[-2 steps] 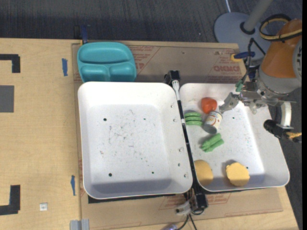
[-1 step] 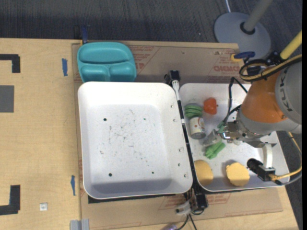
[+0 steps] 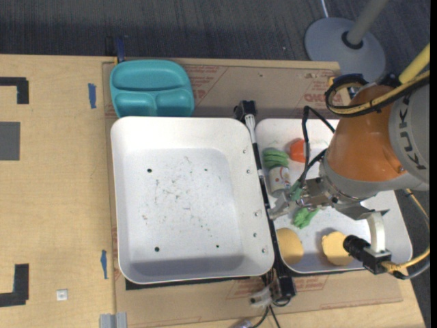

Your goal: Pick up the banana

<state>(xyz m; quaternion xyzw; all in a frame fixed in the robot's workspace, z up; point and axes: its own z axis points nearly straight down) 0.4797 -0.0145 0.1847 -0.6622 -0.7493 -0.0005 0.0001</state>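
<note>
Your end effector [image 3: 295,198] is hovering over the right bin [image 3: 403,241], finger state unreadable; it's approaching, and next needs the banana [image 3: 333,248].

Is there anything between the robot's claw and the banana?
A green toy lies just under the gripper, between it and the yellow pieces at the front of the bin. I cannot tell which piece is the banana.
</note>
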